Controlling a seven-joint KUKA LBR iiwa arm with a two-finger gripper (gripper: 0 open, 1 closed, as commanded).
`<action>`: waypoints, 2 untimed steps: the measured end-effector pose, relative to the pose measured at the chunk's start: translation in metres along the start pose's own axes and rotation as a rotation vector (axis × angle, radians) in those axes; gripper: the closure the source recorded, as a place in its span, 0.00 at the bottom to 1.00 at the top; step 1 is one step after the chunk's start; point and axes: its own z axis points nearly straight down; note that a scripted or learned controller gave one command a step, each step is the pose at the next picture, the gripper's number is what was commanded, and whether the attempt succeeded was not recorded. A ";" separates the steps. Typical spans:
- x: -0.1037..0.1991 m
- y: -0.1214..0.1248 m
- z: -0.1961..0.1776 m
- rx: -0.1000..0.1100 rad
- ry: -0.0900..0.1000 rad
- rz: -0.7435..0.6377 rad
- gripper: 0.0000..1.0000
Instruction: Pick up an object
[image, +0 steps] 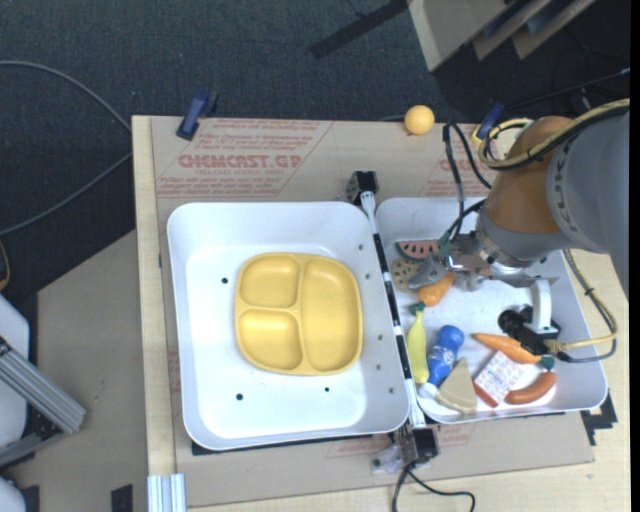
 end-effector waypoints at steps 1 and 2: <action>0.000 0.000 -0.009 -0.001 -0.001 0.000 1.00; 0.071 0.017 -0.099 0.000 0.001 -0.003 1.00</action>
